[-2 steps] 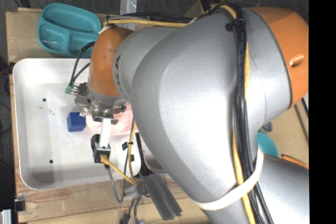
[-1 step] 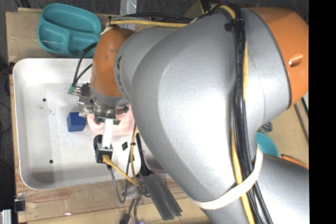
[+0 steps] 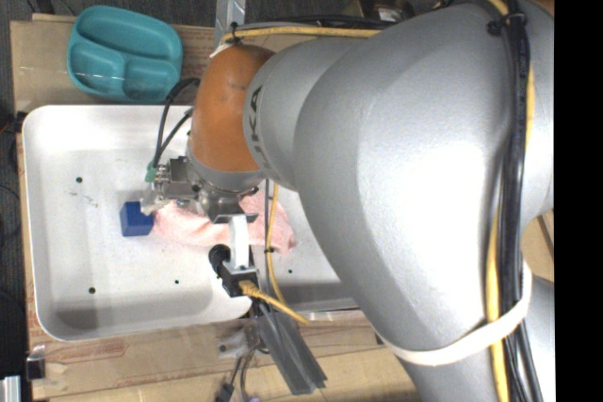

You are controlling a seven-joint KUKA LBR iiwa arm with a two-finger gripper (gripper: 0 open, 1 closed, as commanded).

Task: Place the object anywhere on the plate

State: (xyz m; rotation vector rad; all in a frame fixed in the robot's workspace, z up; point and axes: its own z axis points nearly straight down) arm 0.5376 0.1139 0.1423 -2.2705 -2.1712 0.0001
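Observation:
A small blue block (image 3: 137, 219) lies on the floor of the left white bin (image 3: 66, 146). Just to its right is a pink plate (image 3: 187, 225), mostly covered by the arm. The block sits at the plate's left edge; I cannot tell whether it touches it. My gripper (image 3: 156, 200) hangs directly over the block's upper right corner, below the orange wrist band (image 3: 221, 113). I cannot make out whether it holds the block.
A teal divided dish (image 3: 124, 52) rests on the wooden bench beyond the bin's far left corner. The grey arm (image 3: 405, 165) covers the right bin and the view's right half. Bare bin floor lies to the left of and in front of the block.

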